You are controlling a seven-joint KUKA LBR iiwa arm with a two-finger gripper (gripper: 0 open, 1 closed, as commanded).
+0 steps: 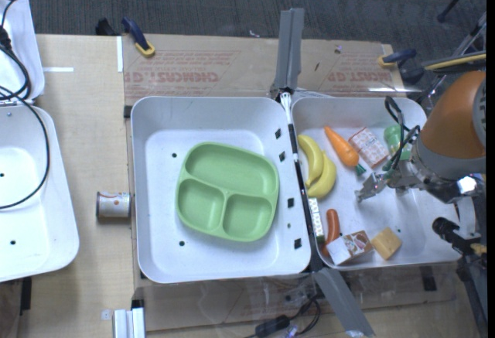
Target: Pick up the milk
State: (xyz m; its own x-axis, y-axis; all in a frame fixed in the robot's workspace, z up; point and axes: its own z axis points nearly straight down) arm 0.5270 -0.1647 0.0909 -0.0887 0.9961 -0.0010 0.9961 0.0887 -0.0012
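A small white carton with red and brown print, which I take for the milk (349, 246), lies on its side at the front left corner of the right bin (433, 251). My gripper (370, 189) hangs over the middle of that bin, above bare floor, roughly 70 pixels behind the carton and apart from it. It points left and down, and nothing is visibly held. A second carton, orange and white (369, 147), lies behind the gripper next to a carrot (341, 145).
The right bin also holds a banana (317, 166), a red sausage (332, 222), a yellow cheese block (385, 244) and a green item (396, 139) partly behind the arm. A green divided plate (228, 191) lies in the left bin. A small can (114, 205) rests on the bench.
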